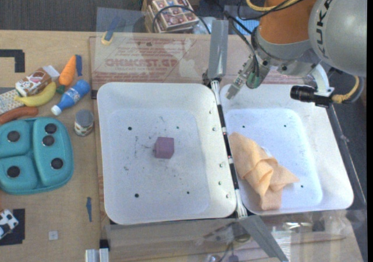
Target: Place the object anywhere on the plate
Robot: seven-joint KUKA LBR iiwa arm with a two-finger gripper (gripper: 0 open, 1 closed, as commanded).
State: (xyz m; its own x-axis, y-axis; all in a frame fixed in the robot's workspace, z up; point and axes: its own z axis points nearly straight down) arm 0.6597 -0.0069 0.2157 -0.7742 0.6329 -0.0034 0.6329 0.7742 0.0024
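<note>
End effector (pixel 240 84) hovering over rt bin's (pixel 332 191) back-left corner, carrying nothing; grip state can't tell. Purple block (pixel 164 147) sitting in left bin (pixel 116 196), w/ pickup and placing both pending.

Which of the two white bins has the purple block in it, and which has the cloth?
The left bin holds the small purple block, lying alone near its middle. The right bin holds the crumpled orange cloth, and the gripper hangs over that bin's far left corner.
</note>
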